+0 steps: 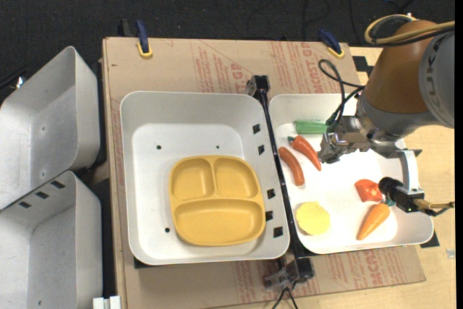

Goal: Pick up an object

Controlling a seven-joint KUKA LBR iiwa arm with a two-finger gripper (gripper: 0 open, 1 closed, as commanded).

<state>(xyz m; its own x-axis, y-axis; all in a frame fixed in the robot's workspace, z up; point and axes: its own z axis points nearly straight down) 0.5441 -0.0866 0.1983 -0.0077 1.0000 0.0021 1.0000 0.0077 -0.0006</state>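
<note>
You see two bins [137,155] of smooth white plastic, slightly glossy, on a matt brown cardboard sheet [217,61]. The yellow divided plate [217,200] looks like smooth plastic, and the carrot [373,221] at 4 o'clock looks glossy.

Gripper [334,146] low in right bin [416,231], perhaps touching red pepper [306,151]

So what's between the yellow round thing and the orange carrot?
In the camera view, just bare white bin floor lies between the yellow round piece and the carrot. The red piece sits above the carrot, off that line.
</note>
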